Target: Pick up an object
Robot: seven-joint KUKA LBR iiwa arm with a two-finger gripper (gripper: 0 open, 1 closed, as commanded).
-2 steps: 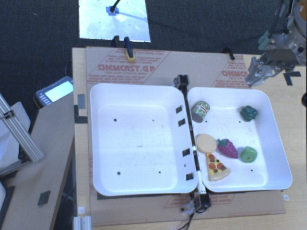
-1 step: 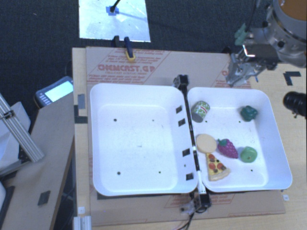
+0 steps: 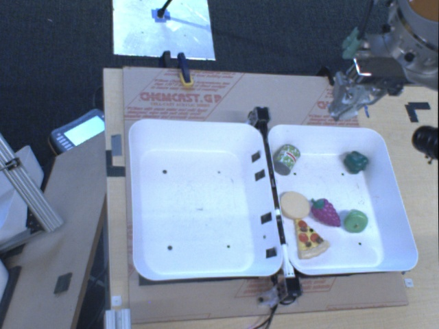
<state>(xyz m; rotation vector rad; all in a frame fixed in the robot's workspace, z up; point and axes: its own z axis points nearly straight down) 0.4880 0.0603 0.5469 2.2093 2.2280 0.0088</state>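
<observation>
Fingers of the gripper (image 3: 345,101) hang over the bench beyond the right bin's (image 3: 394,177) far rim, their spread too blurred to tell, with nothing visible between them. Six toy foods lie in that bin: one small can (image 3: 287,157) near the divider, one dark green piece (image 3: 355,161) by the far right side, one tan round biscuit (image 3: 295,204), one purple grape bunch (image 3: 326,212) touching it, one green apple (image 3: 354,220) just beside the grapes, and one pizza slice (image 3: 309,239) nearest the camera. One left bin (image 3: 195,197) adjoins it. Under both bins lies a brown sheet (image 3: 206,91) printed in red, "CHEMCAST GP".
</observation>
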